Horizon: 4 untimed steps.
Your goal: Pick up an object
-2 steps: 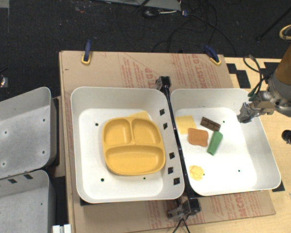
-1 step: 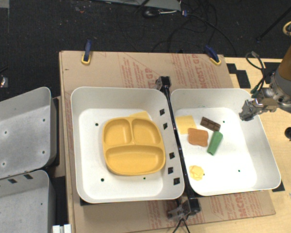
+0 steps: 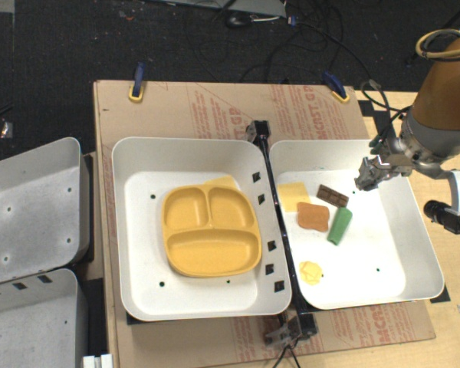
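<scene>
Bench seen from above at a slant, with two shallow white bins side by side on a brown board. The arm (image 3: 438, 106) comes in from the right and is cut off by the frame edge, so only its orange band and grey wrist section are in sight. Its gripper (image 3: 370, 173) hangs over the upper right part of the right bin (image 3: 383, 282), small and dark against the white; whether it is released or clenched cannot be told at this size, and nothing can be made out in its grasp. It stands apart from all the objects, the nearest being the brown block (image 3: 332, 197) to its lower left.

In the right bin, a pale yellow square piece (image 3: 293, 195) lies against the dividing wall, with an orange-brown piece (image 3: 313, 217) just below and right of it. The brown block sits just above that piece. A green cylinder (image 3: 340, 226) lies tilted just right of the orange-brown piece, close enough that touching cannot be ruled out. A small yellow object (image 3: 311, 272) rests lower down, well apart from the others; its shape is hard to read.

The left bin (image 3: 138, 282) holds a yellow compartment tray (image 3: 212, 231), which partly covers a pale yellow flat thing (image 3: 225, 182) at its upper edge.
</scene>
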Motion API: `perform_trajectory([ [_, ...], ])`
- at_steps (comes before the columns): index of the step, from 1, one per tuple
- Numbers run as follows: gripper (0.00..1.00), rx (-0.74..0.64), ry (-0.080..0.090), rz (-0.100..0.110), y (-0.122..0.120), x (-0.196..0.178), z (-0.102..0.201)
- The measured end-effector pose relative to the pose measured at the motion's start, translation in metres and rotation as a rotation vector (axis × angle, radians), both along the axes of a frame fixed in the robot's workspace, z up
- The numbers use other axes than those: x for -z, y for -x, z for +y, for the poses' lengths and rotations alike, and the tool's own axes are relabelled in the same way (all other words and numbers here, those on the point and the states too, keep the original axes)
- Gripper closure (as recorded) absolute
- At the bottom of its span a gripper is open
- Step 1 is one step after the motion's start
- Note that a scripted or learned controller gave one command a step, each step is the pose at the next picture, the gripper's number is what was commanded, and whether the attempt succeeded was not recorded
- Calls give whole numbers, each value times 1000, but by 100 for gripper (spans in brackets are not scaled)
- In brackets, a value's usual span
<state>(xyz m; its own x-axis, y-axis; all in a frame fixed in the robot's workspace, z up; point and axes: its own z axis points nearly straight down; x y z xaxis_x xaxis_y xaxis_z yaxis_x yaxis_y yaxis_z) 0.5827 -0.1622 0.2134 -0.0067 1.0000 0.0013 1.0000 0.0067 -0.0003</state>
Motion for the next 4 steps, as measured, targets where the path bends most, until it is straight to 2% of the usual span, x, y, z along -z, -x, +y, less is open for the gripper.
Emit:
perform_trajectory([
  [1,100,-1,-1,1,-5,4,58],
  [3,100,-1,0,2,13,13,159],
  [4,100,-2,0,-1,8,-2,211],
])
